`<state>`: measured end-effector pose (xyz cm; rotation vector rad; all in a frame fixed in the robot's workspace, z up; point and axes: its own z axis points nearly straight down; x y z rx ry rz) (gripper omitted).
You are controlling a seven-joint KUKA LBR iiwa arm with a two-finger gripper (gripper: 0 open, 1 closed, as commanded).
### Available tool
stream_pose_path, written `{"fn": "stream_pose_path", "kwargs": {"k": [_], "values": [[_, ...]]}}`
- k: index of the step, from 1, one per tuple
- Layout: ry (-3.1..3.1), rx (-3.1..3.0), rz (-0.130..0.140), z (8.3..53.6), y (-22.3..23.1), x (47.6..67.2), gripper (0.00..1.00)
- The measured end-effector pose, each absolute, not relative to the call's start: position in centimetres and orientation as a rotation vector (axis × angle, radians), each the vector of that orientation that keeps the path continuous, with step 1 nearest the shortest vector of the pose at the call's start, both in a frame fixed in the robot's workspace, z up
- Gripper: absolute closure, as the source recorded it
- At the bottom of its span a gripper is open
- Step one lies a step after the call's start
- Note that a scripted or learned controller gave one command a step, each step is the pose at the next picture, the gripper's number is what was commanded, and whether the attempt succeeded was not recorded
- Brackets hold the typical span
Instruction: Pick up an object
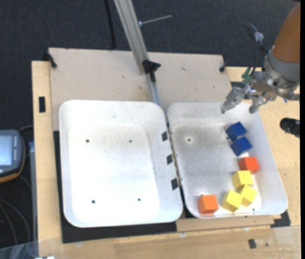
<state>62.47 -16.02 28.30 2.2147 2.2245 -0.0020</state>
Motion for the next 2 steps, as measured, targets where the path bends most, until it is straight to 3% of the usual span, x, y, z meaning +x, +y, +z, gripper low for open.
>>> {"fn": "stream_pose_path", "kwargs": {"k": [1, 2], "values": [[2.215, 2.218, -0.001, 13.1, -20.3, 63.1, 0.0], [2.211, 2.215, 0.007, 14.8, -20.3, 63.3, 1.0]]}}
